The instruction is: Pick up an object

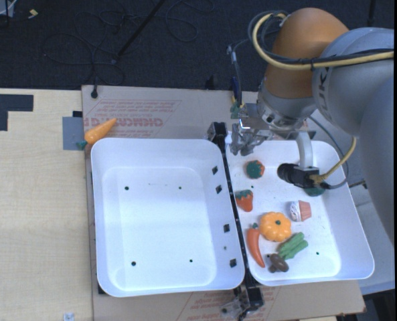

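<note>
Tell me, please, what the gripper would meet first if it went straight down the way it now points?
Probably bare floor of the right bin near its upper left corner. The gripper hangs there, and the small green toy lies just beside that line; depth is unclear.

You see the gripper (247, 141) hanging at the top left corner of the right bin (345, 259), just above a small green-and-red piece (254, 169). Lower in that bin sit an orange pumpkin (276, 226), a carrot (254, 247) and a green vegetable (292, 245). Another carrot (99, 130) lies outside, above the left bin (111, 154).
</note>
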`<state>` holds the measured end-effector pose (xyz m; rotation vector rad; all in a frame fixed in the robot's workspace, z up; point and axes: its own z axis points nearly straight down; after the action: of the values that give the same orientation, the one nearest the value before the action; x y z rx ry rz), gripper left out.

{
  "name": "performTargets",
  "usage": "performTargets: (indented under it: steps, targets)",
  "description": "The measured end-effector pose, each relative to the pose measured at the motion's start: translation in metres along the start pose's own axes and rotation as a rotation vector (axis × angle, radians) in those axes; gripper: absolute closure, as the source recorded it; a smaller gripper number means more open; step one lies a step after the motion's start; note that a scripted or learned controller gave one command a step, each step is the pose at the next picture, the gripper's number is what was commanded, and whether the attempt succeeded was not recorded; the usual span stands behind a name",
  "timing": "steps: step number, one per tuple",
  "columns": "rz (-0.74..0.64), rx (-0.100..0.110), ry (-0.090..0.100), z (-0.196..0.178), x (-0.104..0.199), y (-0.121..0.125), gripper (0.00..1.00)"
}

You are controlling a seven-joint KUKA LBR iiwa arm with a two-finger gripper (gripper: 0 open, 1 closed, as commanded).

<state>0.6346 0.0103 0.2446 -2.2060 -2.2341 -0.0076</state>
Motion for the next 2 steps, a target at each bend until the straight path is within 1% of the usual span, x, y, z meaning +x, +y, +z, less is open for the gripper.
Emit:
performTargets:
  steps: [1,2]
  targets:
    - [0.009,0.008,-0.003,0.02,0.04,-0.015,1.0]
    - [0.008,0.001,-0.004,-0.003,0.104,0.011,1.0]
